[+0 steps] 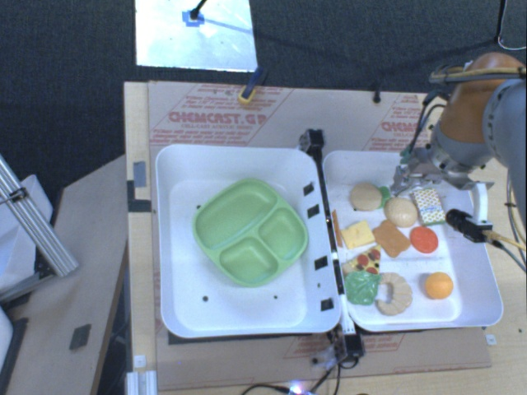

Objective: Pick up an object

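The right bin [486, 303] holds several toy foods: a tan bun [366, 197], a pale round roll [401, 212], a patterned cracker box [428, 205], a yellow cheese wedge [358, 235], an orange-brown toast [391, 239], a red tomato slice [424, 239], an orange [438, 285], a pizza slice [366, 262], green lettuce [361, 286] and a beige ring [394, 294]. My gripper [406, 181] hangs low over the bin's far part, just above the roll and between the bun and the cracker box. Nothing shows between its fingers.
The left bin [177, 303] holds a green divided plate [249, 231]. A black divider [323, 220] with clips runs between the bins. The arm's grey wrist and orange band [473, 109] reach in from the upper right. Cardboard lies under both bins.
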`<move>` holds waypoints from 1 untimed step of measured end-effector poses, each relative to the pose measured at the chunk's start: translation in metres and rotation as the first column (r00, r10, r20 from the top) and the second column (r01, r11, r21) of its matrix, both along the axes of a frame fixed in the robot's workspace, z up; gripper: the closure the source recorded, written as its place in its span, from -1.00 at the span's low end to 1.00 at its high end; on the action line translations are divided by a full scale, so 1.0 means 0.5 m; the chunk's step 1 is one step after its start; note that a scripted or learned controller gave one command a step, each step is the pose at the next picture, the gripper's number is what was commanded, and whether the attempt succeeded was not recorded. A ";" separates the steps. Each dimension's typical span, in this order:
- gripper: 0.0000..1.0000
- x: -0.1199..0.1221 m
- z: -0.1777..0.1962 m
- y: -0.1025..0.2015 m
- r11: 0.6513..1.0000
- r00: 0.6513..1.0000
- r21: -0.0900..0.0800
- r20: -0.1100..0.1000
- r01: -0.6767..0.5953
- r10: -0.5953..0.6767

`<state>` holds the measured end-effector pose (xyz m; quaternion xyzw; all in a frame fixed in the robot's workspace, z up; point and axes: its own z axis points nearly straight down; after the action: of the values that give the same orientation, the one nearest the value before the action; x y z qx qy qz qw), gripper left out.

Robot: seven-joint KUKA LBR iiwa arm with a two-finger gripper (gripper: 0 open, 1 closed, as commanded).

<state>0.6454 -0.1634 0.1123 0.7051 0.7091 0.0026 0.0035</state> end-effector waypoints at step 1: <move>1.00 0.008 0.113 0.018 1.000 1.000 0.001 -0.005 0.000 0.000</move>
<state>0.6493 -0.1545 0.1687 0.7052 0.7090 0.0010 0.0012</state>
